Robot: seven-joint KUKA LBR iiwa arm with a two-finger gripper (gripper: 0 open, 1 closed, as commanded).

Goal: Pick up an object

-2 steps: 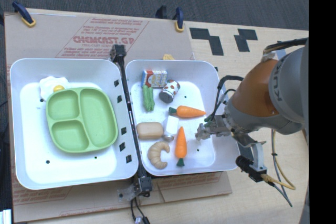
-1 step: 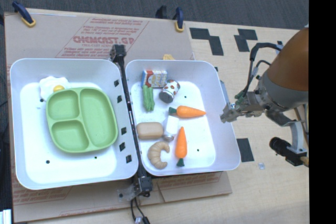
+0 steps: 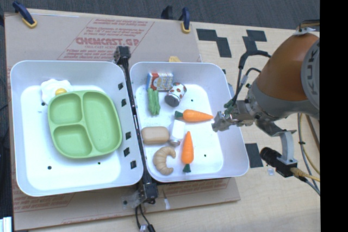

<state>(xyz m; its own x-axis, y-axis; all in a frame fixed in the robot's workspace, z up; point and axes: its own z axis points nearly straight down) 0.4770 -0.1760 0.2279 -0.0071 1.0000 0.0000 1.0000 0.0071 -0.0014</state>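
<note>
Camera view: two carrots [image 3: 197,115], one croissant [image 3: 163,159], one green tray [image 3: 84,123].

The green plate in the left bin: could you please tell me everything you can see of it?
The green plate is pale green and looks like matte plastic, with rounded corners and three compartments: two smaller ones on its left, one long one on its right. It lies flat, turned slightly askew, on the left bin's floor. Nothing sits in its compartments. A fried egg toy touches its upper left edge.

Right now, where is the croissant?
The croissant lies in the right bin, near its front-left corner, just below the bread roll and left of a carrot.
</note>
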